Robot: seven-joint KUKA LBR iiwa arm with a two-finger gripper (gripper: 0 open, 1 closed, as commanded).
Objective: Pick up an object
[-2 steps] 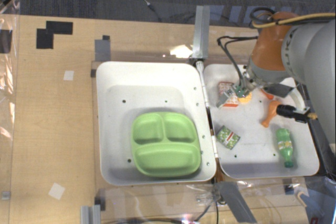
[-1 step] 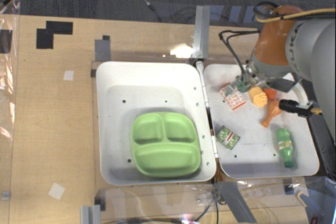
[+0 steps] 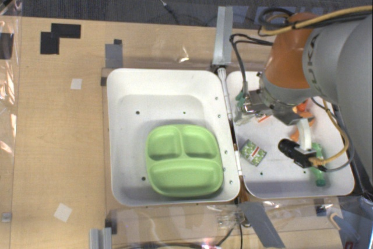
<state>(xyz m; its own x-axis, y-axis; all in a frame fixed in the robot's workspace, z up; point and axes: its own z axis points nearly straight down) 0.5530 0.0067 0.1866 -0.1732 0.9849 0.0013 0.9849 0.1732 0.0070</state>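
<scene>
My gripper (image 3: 245, 104) hangs low over the upper left part of the right bin (image 3: 280, 186), close to the wall it shares with the left bin. A small green and white packet (image 3: 253, 152) lies flat on the bin floor, below the gripper and apart from it. An orange object (image 3: 302, 108) peeks out from under the wrist on the right. A small green object (image 3: 320, 178) lies near the bin's lower right corner. A thin orange-red sliver (image 3: 262, 119) lies just below the gripper. Nothing shows between the gripper's tips.
The left bin (image 3: 125, 125) holds a green divided plate (image 3: 183, 160) in its lower middle. The arm's grey body and orange band (image 3: 291, 61) cover the right bin's upper right. A metal post (image 3: 221, 38) stands behind the bins' shared wall.
</scene>
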